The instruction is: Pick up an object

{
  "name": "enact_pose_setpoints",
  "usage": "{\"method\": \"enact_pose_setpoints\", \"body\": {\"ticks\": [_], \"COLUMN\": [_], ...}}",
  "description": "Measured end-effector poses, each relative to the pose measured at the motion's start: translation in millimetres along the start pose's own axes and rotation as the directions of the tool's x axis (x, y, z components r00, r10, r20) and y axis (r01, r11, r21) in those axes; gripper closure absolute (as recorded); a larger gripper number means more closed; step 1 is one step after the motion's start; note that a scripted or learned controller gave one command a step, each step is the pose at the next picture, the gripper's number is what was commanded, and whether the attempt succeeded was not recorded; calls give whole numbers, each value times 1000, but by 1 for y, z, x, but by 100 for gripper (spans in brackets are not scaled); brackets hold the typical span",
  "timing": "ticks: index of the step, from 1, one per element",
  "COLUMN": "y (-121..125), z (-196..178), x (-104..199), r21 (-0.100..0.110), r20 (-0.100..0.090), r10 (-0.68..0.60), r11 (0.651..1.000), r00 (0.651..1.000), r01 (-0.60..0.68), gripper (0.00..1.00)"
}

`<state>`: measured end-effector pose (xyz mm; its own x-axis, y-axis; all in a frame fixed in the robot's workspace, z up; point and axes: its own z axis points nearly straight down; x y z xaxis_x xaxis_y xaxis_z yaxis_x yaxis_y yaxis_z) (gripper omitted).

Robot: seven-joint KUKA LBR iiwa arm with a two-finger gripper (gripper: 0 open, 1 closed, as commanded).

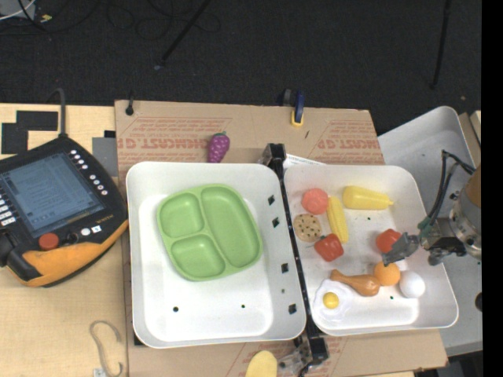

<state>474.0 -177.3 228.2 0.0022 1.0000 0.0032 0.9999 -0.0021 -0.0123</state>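
Note:
The right bin holds several toy foods: a pink round fruit, a yellow pepper, a banana, a cookie, a red pepper, a red piece, a drumstick, an orange ball, a white egg and a fried egg. My gripper reaches in from the right, low over the bin. Its tip is beside the red piece and just above the orange ball. Nothing shows as held.
The left bin carries a green divided plate. Purple grapes lie on the cardboard behind the bins. A yellow toy sits at the front edge. A teach pendant lies at far left.

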Motion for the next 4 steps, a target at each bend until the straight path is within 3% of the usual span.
{"method": "enact_pose_setpoints", "body": {"ticks": [1, 3, 4], "y": [2, -1, 2], "z": [-5, 107, 140], "x": [0, -4, 1], "r21": [-9, -4, -12], "r20": [2, 0, -4], "r10": [-2, -4, -8], "r11": [1000, 1000, 1000], "r00": [1000, 1000, 1000], "r01": [2, 4, 8], "gripper": [0, 0, 0]}}
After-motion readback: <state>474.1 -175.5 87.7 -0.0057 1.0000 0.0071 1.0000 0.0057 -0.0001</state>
